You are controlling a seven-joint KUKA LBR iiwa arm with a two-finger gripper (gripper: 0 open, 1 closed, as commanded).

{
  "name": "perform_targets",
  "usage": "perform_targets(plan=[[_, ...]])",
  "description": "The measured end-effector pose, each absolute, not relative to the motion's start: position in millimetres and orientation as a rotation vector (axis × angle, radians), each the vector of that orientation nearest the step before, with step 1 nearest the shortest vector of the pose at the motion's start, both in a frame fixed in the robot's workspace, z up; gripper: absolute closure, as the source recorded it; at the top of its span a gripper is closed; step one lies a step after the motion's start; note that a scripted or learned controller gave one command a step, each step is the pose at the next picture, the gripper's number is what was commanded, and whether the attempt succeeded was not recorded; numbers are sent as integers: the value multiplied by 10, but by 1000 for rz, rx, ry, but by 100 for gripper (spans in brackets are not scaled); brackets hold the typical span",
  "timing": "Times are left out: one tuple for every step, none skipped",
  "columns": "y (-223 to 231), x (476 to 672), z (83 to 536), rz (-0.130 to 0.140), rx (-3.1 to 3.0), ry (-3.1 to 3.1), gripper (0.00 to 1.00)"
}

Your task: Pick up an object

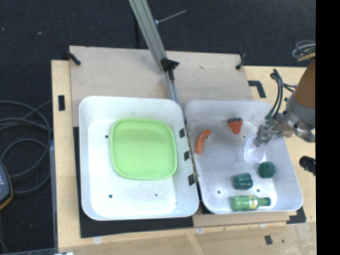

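My gripper [262, 137] hangs over the right side of the right bin [212, 195], reaching in from the right. Just below its tip lies a pale translucent object [254, 154]; whether they touch is unclear. Around it in the same bin lie a red strawberry-like piece [235, 125], an orange sausage-shaped piece [202, 140], a dark green round object [266, 169], a green pepper-like piece [242, 181] and a green bottle [249, 201] on its side near the front wall.
The left bin [95, 195] holds a light green square plate [143, 148]. A grey metal pole [151, 31] slants down to the bench between the bins' back edges. Cables lie on the dark floor at the left.
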State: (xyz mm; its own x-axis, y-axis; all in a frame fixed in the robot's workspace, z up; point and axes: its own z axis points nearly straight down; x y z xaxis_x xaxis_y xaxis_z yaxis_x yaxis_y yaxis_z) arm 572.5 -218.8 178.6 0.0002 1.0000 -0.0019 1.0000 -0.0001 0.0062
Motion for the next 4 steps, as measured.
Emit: perform_targets(plan=[[-2253,5712,2399,4,2218,2217,100],[-2255,5714,2424,1,2221,2221,100],[-1729,5828,2324,1,2218,2225,100],[-1175,5895,2437,3,2216,2226,100]])
